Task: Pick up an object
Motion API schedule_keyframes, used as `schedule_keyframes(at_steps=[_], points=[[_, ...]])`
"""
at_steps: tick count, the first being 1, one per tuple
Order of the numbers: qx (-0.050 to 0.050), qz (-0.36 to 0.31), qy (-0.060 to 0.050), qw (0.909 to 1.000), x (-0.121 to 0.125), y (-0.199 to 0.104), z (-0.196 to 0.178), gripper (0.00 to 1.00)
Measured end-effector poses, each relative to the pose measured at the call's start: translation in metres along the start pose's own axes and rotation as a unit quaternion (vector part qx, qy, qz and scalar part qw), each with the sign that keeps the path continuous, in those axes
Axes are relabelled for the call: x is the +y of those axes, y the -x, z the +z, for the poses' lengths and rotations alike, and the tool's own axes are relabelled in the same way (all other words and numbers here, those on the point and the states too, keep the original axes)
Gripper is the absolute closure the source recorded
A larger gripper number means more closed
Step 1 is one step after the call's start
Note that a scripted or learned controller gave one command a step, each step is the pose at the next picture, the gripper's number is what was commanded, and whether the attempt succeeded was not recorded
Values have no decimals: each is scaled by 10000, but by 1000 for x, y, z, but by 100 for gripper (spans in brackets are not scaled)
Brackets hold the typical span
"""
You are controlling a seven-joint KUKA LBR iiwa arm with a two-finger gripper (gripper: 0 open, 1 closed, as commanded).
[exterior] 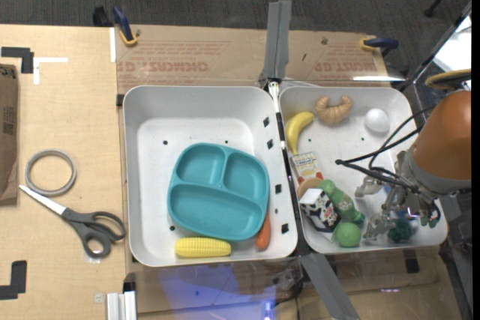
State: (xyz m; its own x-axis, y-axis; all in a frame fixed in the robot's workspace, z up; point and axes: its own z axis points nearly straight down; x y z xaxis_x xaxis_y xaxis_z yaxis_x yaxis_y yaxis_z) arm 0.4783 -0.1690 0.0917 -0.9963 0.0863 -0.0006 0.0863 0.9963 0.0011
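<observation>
Gripper (384,225) lowered into the right bin's (420,240) near right corner, beside a dark green toy (401,231) and a green ball (346,234); its grasp state cannot be told. Left bin (142,161): teal divided plate (219,191), corn cob (202,247).

Tray (219,191) in left bin (142,161), corn (202,247) in front, possibly touching

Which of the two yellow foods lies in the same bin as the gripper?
The banana, in the right bin with the gripper; the corn cob lies in the left bin.

Teal tray (219,191); yellow corn (202,247), banana (297,129); green ball (346,234).
</observation>
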Motion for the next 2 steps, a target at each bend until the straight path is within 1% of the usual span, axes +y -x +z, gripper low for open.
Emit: schedule_keyframes(at_steps=[1,2], points=[[-16,-67,-7,10000,-51,29,-34,0],[-250,-305,-49,9992,-50,21,-18,0]])
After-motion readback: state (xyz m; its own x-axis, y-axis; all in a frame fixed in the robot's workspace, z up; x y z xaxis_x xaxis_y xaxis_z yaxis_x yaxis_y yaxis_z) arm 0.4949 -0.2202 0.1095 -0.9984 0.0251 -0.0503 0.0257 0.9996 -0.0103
